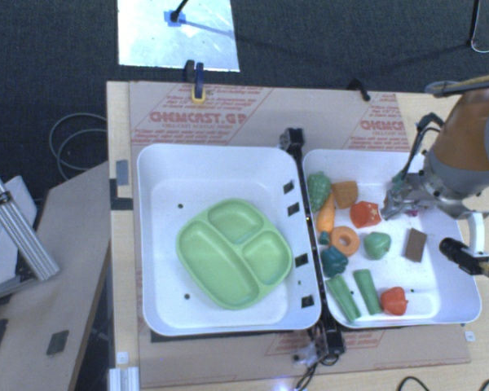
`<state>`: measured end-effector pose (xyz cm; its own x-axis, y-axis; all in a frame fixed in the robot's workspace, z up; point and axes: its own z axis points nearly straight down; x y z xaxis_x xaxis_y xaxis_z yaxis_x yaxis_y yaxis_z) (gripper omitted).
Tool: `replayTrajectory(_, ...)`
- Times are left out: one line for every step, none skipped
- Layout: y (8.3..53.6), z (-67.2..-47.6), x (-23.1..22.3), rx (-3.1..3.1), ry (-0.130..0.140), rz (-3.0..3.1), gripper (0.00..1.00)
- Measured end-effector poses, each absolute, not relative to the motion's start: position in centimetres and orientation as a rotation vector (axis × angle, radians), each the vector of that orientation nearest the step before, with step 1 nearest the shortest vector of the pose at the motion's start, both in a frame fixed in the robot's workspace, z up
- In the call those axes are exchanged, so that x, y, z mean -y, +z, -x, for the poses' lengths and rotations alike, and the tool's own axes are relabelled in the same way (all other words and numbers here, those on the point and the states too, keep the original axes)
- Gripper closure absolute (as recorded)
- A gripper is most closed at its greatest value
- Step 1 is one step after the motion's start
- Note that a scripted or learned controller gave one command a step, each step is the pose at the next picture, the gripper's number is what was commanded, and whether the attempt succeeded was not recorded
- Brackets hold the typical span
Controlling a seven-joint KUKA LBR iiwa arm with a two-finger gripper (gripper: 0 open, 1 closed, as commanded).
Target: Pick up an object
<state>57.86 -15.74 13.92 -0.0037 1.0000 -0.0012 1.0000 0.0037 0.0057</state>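
Note:
The right bin (452, 296) holds several toy foods. A red pepper-like piece (364, 213) lies near the middle, with an orange block (345, 193) and a green leafy piece (319, 187) to its left. A carrot (327, 215), an orange ring (344, 239), a light green piece (376, 244), a teal piece (334, 261), two green sticks (354, 292), a red tomato (394, 300) and a brown block (414, 244) lie around. My gripper (395, 204) hangs just right of the red piece, low over the bin. Whether anything sits in it is hidden.
The left bin (167, 173) holds a green divided plate (232, 252). A black divider with clips (297, 194) runs between the bins. The arm's grey and orange body (473, 149) covers the right bin's far right corner.

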Motion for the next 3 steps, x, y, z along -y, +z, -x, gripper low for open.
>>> replayTrajectory(19.2, -57.8, 16.8, -2.219, 0.005, -2.215, 1.0)
replayTrajectory(22.7, -57.9, 16.8, -2.223, 0.004, -2.214, 1.0)
replayTrajectory(22.8, -57.5, 12.3, -2.231, 0.004, -2.212, 1.0)
